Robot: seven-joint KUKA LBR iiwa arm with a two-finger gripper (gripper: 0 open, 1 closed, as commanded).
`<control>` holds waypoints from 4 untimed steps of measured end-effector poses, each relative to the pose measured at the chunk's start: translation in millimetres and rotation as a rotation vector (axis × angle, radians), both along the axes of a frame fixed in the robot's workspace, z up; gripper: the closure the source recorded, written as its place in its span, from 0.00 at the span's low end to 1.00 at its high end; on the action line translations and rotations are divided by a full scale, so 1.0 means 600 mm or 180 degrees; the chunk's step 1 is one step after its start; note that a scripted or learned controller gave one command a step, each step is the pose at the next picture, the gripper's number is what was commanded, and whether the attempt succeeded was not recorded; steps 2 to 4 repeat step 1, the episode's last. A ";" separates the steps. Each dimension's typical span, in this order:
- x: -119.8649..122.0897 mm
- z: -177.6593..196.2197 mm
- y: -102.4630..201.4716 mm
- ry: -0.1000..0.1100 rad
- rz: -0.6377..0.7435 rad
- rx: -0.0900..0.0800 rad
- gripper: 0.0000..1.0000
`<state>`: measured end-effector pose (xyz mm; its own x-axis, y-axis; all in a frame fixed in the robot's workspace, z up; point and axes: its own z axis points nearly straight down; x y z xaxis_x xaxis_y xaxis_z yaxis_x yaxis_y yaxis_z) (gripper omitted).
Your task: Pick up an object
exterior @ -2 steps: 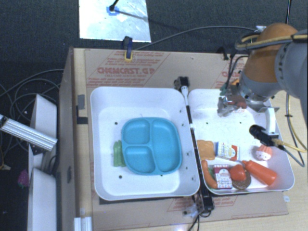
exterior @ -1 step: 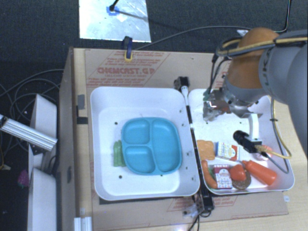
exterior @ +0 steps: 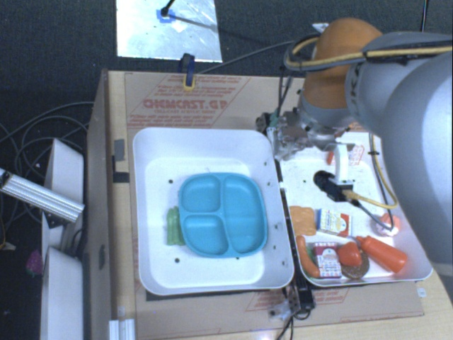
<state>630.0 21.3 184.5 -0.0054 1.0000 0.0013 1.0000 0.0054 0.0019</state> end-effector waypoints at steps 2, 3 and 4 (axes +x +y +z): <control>0.065 0.000 0.122 0.0001 0.0002 0.0000 1.00; 0.065 0.000 0.122 0.0001 0.0002 0.0000 1.00; 0.065 0.000 0.122 0.0001 0.0002 0.0000 1.00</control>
